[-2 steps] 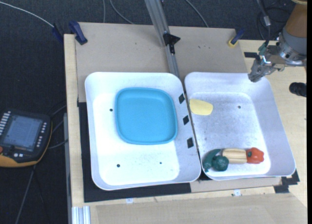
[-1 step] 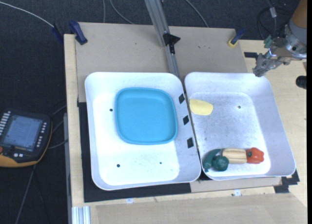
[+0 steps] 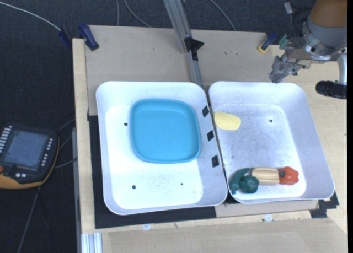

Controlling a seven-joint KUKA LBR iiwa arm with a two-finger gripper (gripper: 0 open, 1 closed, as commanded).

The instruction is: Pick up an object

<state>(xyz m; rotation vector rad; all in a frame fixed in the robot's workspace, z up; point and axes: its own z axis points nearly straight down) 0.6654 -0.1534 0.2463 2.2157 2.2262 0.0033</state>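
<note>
Yellow object (image 3: 227,120) well apart from gripper (image 3: 279,74)

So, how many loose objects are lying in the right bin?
4. A yellow piece lies near the right bin's left wall. Along its front wall lie a green item, a tan stick and a red item; something smaller may be hidden among them.

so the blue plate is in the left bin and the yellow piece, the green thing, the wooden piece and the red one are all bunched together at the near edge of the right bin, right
Not quite. The camera view shows the yellow piece lying apart, by the right bin's left wall, further back. Bunched at the near edge are just the green thing, the wooden piece and the red one. The blue plate is in the left bin, as you said.
</note>
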